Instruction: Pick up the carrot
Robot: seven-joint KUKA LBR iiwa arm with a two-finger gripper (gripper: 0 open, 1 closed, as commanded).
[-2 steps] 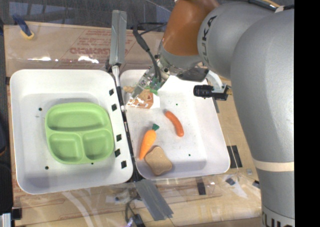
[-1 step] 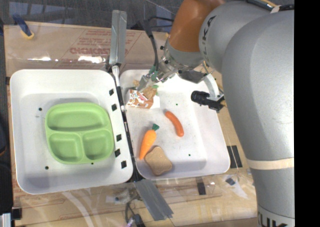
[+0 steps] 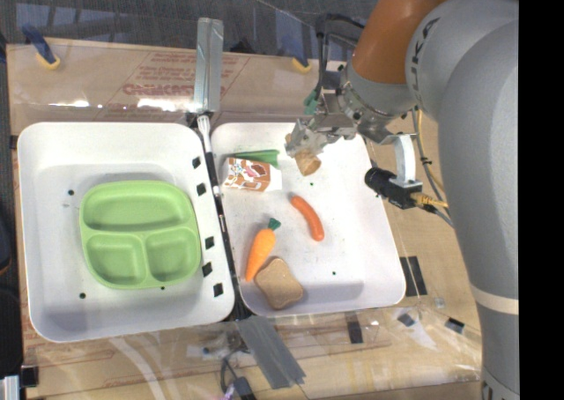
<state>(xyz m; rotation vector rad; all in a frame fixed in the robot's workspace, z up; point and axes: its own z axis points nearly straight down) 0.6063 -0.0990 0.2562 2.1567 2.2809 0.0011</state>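
The carrot, orange with a green top, lies in the right bin near its front left, tilted, its tip next to a tan bread slice. My gripper hangs over the far part of the same bin, well beyond the carrot and to its right. A small tan chunk sits between the fingertips, and the gripper looks shut on it. The carrot lies apart from the gripper, untouched.
An orange-red sausage lies right of the carrot. A small printed carton and a green item rest at the bin's far left. The left bin holds a green divided plate. A metal bar stands upright between the bins.
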